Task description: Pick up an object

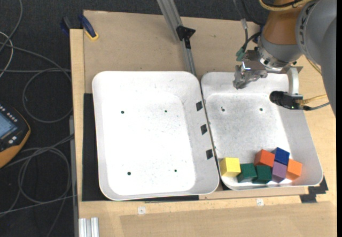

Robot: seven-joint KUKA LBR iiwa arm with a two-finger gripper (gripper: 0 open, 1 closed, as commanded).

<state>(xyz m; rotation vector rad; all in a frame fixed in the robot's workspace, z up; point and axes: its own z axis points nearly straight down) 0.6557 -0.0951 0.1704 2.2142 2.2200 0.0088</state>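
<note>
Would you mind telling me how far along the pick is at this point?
Nothing looks done yet: the blocks all sit clustered at the right bin's near edge. The gripper hangs over that bin's far end, well away from them. Reaching, grasping and lifting a block all remain.

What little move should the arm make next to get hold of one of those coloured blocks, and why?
Probably travel toward the near end of the right bin. The gripper hangs over that bin's far edge, while the coloured blocks sit clustered at the near edge; the yellow block stands slightly apart.
</note>
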